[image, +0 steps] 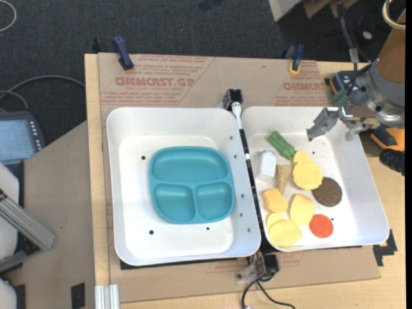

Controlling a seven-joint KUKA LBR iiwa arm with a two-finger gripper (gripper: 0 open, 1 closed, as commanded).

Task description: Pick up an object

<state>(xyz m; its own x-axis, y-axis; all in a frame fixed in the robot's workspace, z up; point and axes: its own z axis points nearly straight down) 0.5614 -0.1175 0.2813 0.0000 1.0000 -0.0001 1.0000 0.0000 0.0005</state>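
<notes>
Gripper (335, 122) hangs over the far right of the right bin (360, 166), fingers spread wide, nothing between them. Left bin (122, 172) holds a teal tray (191, 184) with three compartments. Right bin holds toy food (all bunched to its left): a green piece (281, 145), white piece (266, 164), yellow pieces (307, 174), brown disc (328, 192) and orange disc (321, 226), all lying apart from the gripper.

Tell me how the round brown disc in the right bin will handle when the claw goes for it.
The brown disc lies flat and looks thin, so it probably won't roll or tip. Its low edge may give the claw little to pinch. It touches the yellow piece and sits near the orange disc, so a push would likely slide it and nudge them.
</notes>
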